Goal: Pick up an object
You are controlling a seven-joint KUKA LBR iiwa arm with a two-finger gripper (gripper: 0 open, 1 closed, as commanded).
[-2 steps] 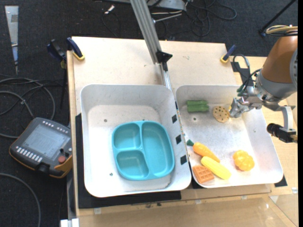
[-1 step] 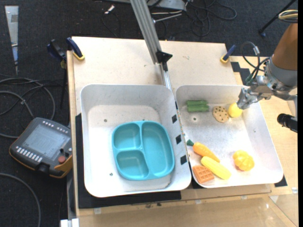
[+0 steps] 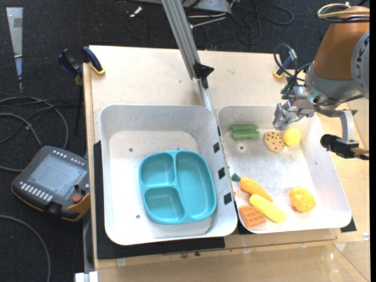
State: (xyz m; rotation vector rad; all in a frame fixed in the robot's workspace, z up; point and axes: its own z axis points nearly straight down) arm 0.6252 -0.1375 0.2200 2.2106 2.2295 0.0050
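My gripper (image 3: 282, 120) hangs over the far part of the right bin (image 3: 329, 175), just above and left of a small yellow ball (image 3: 292, 137). A round speckled cookie (image 3: 272, 141) lies right beside the ball, below the fingertips. A green pickle-like piece (image 3: 245, 131) lies to the left of them. Nearer the front lie an orange carrot (image 3: 254, 186), a yellow corn-like piece (image 3: 268, 208), a waffle (image 3: 253, 217) and a yellow pepper-like lump (image 3: 302, 199). Nothing shows between the fingers.
The left bin (image 3: 117, 157) holds a teal divided tray (image 3: 176, 186). A slanted metal pole (image 3: 183, 31) crosses above the divider between the bins. Clamps sit at the bench's far corners (image 3: 94, 63). A teach pendant (image 3: 50, 184) lies on the floor at left.
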